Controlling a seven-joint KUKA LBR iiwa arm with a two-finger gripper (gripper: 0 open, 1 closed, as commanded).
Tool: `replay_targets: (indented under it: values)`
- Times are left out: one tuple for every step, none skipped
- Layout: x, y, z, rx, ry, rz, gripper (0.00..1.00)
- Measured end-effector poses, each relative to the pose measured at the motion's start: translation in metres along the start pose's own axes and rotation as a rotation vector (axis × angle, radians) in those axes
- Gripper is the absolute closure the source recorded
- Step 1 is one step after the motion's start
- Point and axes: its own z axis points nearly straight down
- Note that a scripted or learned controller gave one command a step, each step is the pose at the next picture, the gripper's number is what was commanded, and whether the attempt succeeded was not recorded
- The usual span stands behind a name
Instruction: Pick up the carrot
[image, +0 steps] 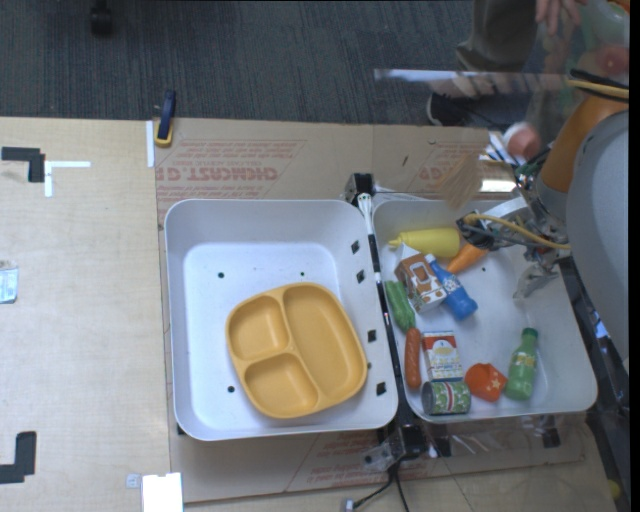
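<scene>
The carrot (466, 258), a short orange tapered piece, lies in the upper part of the right bin (555, 400). It rests beside a yellow vegetable (430, 240) and just above a blue bottle (456, 296). My gripper (533, 272) hangs over the bin's right side, a short way right of the carrot and apart from it. Nothing shows in its grasp. The grey arm with its orange band (565, 150) and a bundle of cables (505, 228) comes in from the upper right, and the cables reach close to the carrot's thick end.
The right bin also holds a brown carton (420, 280), a green vegetable (400, 305), a red sausage (413, 358), a small carton (441, 353), a can (446, 397), a red-orange fruit (485, 382) and a green bottle (522, 364). A yellow divided plate (295, 348) lies in the left bin (200, 240).
</scene>
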Motion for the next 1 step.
replay_targets:
  values:
    - [-0.0653, -0.0273, 0.0011, 0.000, 0.005, -0.114, 0.00]
